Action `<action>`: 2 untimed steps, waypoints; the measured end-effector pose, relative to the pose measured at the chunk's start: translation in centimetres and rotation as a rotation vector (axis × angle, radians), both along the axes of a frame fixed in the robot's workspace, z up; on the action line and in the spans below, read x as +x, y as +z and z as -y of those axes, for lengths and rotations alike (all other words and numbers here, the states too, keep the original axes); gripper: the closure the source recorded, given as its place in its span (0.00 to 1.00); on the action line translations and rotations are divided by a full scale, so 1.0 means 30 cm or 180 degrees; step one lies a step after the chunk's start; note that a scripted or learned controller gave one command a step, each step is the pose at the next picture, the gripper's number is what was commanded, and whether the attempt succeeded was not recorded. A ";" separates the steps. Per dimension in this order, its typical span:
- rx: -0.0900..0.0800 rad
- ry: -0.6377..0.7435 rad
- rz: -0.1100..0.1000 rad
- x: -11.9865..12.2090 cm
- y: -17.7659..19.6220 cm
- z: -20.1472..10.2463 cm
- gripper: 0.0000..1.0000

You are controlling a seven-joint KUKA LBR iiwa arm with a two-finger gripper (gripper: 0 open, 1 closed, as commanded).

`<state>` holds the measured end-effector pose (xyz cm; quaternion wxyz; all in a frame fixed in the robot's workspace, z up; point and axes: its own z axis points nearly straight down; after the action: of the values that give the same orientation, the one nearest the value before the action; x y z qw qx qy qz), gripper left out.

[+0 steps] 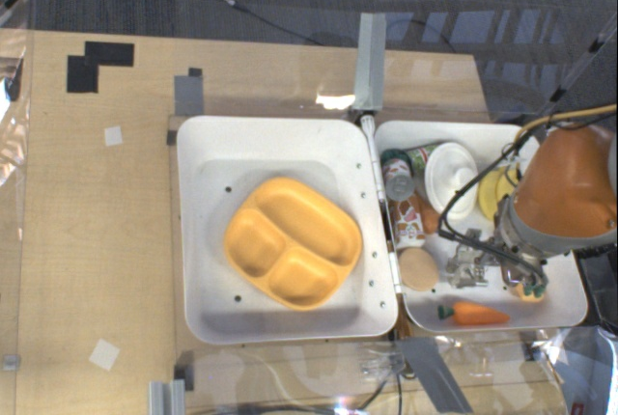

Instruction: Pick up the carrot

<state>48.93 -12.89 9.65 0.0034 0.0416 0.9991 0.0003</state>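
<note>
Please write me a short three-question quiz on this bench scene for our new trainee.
1. True or false: the carrot lies in the right bin.
2. What sits in the left bin? A) a yellow divided plate B) a blue bowl C) a green bottle
3. Fill in: the carrot lies near the bin's ____ edge in the camera view.

Key
1. True; it lies apart from the end effector.
2. A.
3. Lower.
</note>
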 end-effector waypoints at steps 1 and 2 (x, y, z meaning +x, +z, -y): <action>-0.0009 0.0001 0.0053 0.015 0.012 0.002 0.00; -0.0009 0.0001 0.0053 0.014 0.012 0.002 0.00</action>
<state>49.36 -12.94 10.02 0.0118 0.0414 0.9991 -0.0009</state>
